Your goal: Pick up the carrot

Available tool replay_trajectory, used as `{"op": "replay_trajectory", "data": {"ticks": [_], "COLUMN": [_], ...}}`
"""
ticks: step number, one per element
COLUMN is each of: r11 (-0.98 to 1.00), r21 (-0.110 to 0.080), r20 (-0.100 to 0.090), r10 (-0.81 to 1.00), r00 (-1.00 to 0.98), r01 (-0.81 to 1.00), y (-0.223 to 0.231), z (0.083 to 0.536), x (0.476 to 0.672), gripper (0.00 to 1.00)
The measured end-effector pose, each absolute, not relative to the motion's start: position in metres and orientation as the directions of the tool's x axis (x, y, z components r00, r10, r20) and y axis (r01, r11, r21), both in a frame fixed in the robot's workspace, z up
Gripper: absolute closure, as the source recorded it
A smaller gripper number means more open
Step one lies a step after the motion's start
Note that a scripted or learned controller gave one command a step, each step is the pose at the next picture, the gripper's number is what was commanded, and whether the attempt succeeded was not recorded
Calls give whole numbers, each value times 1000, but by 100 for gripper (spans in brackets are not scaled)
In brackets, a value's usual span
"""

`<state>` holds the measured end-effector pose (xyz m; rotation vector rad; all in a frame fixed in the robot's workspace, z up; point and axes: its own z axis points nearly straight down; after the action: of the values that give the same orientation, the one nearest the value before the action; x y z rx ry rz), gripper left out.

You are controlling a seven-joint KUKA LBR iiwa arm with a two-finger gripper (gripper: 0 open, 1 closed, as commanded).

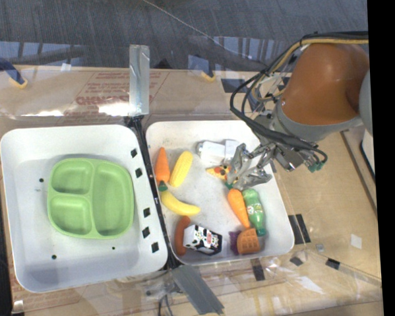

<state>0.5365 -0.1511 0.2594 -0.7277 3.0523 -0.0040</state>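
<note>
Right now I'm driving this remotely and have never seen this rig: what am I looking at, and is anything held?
You see one picture, from a fixed camera above the bench looking down at a slant. The grey and orange shape at the right is the robot arm; its gripper, the two-finger claw, sits over the right bin.

The left bin holds a green divided plate. The right bin holds toy food: two carrots, one by the left wall and one just below the gripper, a corn cob, a banana, a green bottle, a black-and-white carton and a waffle.

Nothing visible sits between the fingers, so I would not count anything as held.
</note>
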Motion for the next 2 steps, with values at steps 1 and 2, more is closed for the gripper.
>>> {"op": "replay_trajectory", "data": {"ticks": [1, 2], "r11": [891, 598], "r21": [-5, 4], "r20": [-6, 0], "r10": [-455, -801], "r00": [-891, -598], "r01": [-455, -801], "y": [-150, -93], "z": [270, 204], "x": [538, 498], "gripper": [100, 100]}}
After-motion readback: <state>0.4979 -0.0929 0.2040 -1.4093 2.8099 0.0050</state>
